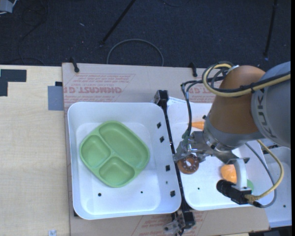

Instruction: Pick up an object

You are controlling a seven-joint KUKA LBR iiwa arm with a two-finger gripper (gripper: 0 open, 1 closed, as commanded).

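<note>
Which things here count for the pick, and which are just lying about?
In play: gripper; brown ring-shaped object right under it; orange object; another orange piece; right bin.
Lying about: green divided plate in left bin.

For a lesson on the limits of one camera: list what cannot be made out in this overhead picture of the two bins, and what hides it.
- Right bin: much of its floor, hidden by the arm in the camera view.
- Orange object: mostly covered by the arm, so its kind is unclear.
- Gripper: its state over the brown ring is too small and cluttered to judge.
- Yellow object: partly covered by a black part and cables.
</note>
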